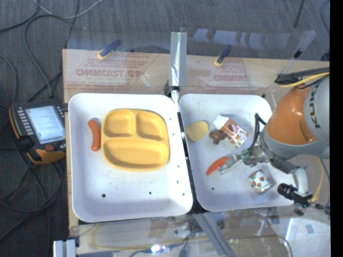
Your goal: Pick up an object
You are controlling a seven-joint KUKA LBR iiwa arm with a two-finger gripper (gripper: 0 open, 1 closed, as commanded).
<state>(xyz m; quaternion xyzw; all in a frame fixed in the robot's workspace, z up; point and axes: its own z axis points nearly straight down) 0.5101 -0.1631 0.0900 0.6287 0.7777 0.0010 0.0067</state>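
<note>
In the right bin (pixel 225 197) lie several small items: an orange-red carrot-like piece (pixel 216 166), a pale yellow lump (pixel 197 130), a small brown piece (pixel 216 137), a white and orange carton (pixel 232 132) and a small white cup with red spots (pixel 260 181). My gripper (pixel 231 163) reaches in from the right, low over the bin floor. Its tip is at the right end of the carrot-like piece. I cannot make out whether it touches or holds that piece.
The left bin (pixel 123 202) holds a yellow divided tray (pixel 136 138) and an orange sausage (pixel 95 134) beside it. The arm's orange band (pixel 292 119) hangs over the right bin's right edge. A handheld control pad (pixel 36 128) lies left of the bench.
</note>
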